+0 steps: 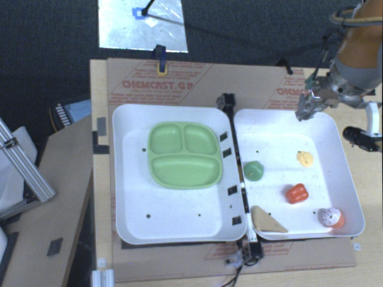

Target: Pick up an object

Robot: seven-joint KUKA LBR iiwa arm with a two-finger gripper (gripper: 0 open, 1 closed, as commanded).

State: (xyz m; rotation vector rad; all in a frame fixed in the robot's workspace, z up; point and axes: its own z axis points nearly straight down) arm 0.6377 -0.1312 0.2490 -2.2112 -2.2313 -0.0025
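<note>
Dark carpet surrounds a pale bench (72,160), and on it sit two shallow white bins side by side. Starting at the left: the left white bin (128,220) carries a light green plastic divided plate (184,155), three compartments, lying flat near the bin's centre. Nothing sits on it.

Across the black clips of the divider, the right white bin (281,133) holds the candidates. At about nine o'clock in that bin sits a small round green object (254,170), close to the divider. At seven o'clock, a tan wedge-shaped piece (267,220) lies flat against the near wall. Just past centre towards five o'clock is a red pepper-like toy (297,193). Up at three o'clock rests a small yellow lumpy object (305,158). Down in the five o'clock corner, a white and orange rounded toy (330,217) is tucked near the rim.

And the two-finger gripper (307,107) hangs at the bin's twelve o'clock edge, above the far rim, with nothing in it; whether its tips are apart or together, I cannot tell.

My call: the yellow object is nearest and stands free of walls. Centre over it first, descend straight, and close only once the tips straddle it. The corner toy and the flat wedge look the riskier picks.
</note>
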